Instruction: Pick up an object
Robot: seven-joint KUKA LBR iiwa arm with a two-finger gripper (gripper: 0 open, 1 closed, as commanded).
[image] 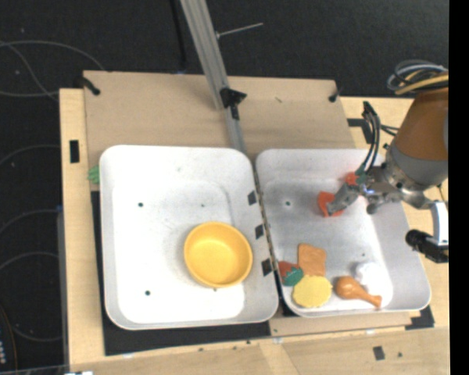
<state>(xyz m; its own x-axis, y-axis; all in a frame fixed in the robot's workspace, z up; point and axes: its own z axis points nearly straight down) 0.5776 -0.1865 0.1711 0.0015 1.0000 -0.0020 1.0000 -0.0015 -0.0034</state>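
Note:
My gripper (pixel 342 200) hangs low over the upper part of the right bin (pixel 391 248), reaching in from the right below the orange wrist band. A small red-orange object (pixel 326 205) lies right at the gripper's tip, touching or nearly touching it; whether it is gripped cannot be told. Along the bin's front lie an orange flat piece (pixel 312 258), a yellow round piece (pixel 311 291), an orange drumstick-shaped toy (pixel 356 290) and small green (pixel 294 276) and red (pixel 284 268) bits.
The left bin (pixel 141 186) holds a yellow bowl (pixel 216 254) near its front right. A grey metal pole (pixel 207 53) slants down from the top to the gap between the bins. A small white object (pixel 364 271) lies near the drumstick toy.

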